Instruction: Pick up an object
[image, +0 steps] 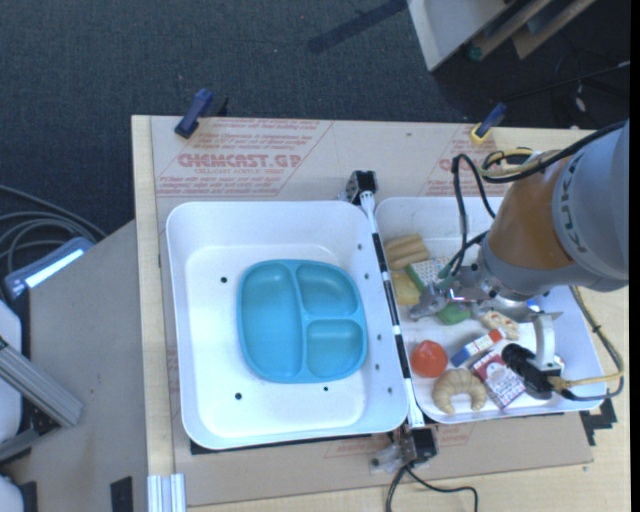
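The robot's hand (437, 300) reaches low into the right bin (440, 212), metal fingers spread apart, tips beside a green object (453, 313) and a tan bread slice (405, 249). Nearby lie a red tomato (429, 357) and croissant (459, 390). The left bin (200, 240) holds a blue divided plate (301, 320).

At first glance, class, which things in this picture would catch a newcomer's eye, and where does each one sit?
The blue divided plate stands out most, lying alone in the middle of the left bin. Next comes the grey arm with its orange band, reaching in from the right over the right bin. Under it lies a crowded heap of small items, among them a red tomato and a croissant near the front edge.
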